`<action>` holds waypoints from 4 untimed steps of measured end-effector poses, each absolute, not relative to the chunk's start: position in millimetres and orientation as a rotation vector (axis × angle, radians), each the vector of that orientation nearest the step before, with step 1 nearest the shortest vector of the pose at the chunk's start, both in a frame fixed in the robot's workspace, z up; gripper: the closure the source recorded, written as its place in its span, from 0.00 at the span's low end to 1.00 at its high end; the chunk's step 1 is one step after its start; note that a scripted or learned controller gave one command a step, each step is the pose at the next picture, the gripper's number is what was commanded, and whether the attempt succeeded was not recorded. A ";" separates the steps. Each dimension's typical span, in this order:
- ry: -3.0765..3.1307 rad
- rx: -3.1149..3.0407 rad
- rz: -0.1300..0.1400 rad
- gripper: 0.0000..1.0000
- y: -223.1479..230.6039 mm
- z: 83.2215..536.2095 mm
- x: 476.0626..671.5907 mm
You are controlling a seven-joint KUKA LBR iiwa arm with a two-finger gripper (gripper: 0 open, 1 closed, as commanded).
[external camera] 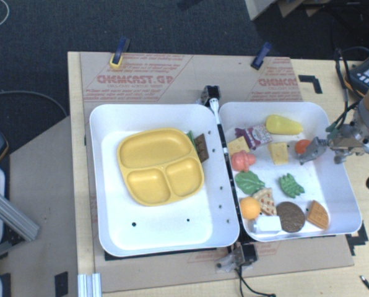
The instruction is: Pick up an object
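a brown round cookie (290, 216) lies against the right bin's (348, 190) near wall. the gripper (325, 148) sits by the right wall, fingers apart, gripping nothing. a small red piece (303, 145) lies just beside it.

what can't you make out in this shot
- Hand: blurred at the right bin's edge; open or shut is unclear.
- Red item: partly hidden by the hand, identity unclear.
- Dark piece beside the yellow tray: too small to identify.
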State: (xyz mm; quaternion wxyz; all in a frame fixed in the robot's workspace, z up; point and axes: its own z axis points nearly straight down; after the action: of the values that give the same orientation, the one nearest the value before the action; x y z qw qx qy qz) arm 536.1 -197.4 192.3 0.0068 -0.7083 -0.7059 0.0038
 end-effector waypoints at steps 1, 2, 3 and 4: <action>-2.221 -2.221 0.000 0.00 -197.2 199.8 539.4; -2.217 -2.218 0.004 0.00 -206.3 147.8 535.0; -2.218 -2.218 0.003 0.00 -206.7 104.9 537.1; -2.222 -2.221 -0.001 0.00 -206.4 85.2 538.5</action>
State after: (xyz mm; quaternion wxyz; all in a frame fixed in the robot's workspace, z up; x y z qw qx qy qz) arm 538.5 -206.4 85.2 -0.0002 -0.7069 -0.7073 -0.0003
